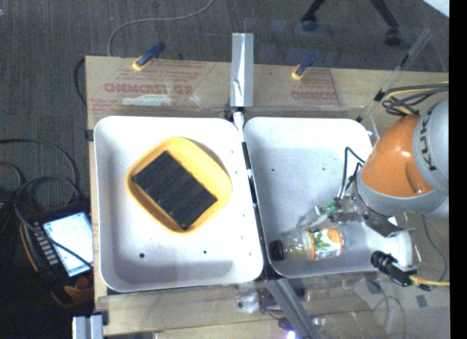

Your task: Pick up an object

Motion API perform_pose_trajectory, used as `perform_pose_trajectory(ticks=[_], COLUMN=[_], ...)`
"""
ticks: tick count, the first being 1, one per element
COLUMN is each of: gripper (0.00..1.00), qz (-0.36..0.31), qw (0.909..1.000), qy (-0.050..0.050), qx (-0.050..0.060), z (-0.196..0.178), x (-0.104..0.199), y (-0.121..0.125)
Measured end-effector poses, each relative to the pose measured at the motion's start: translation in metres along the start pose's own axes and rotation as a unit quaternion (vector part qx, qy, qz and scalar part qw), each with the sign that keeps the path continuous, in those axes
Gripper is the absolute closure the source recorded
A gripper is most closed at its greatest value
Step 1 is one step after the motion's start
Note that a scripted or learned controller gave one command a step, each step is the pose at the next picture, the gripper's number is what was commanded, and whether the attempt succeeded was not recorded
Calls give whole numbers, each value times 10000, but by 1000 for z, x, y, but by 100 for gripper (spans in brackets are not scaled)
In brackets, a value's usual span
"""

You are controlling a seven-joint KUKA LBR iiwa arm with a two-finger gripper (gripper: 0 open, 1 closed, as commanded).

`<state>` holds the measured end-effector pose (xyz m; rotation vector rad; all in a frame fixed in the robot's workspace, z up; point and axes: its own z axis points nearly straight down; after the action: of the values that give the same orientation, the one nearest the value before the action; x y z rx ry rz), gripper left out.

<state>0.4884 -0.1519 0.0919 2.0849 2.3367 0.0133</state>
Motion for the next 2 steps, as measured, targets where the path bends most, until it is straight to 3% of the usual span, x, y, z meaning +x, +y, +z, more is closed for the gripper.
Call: perform_pose_trajectory(ticks=[1, 2], gripper=[100, 100], qz=[-4, 1306], qw=[10000, 9914], qy=[1, -3], qx=[-23, 75], z=[-11, -47], x=[1, 10], y=[2, -3])
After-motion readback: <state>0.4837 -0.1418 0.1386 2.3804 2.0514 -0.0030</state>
